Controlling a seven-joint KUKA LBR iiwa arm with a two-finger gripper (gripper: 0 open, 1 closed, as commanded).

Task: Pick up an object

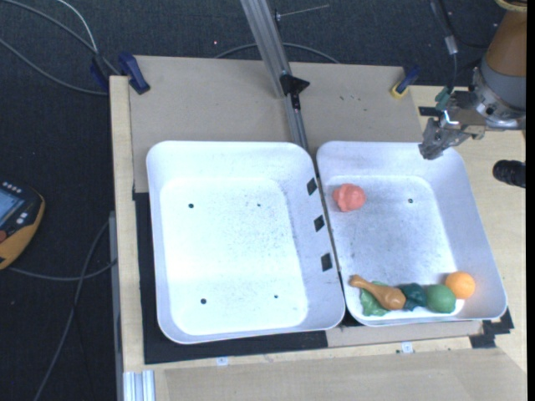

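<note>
Toy pile [414,295] near wall; pink lump [350,197] apart; jaws maybe empty.

Right bin [468,192] middle open; pink lump [350,197] near divider, toys [410,295] crowd near wall.

setting: probably robotics lab | bench [209,98] | clamps [134,72] | cables [50,15]

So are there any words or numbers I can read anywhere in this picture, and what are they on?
No readable text anywhere.
The handheld device at the left edge has a small screen, but whatever is on it is too small and blurred to read.
The two white bins, the toys in the right one and the gripper show no labels or numbers.
</note>
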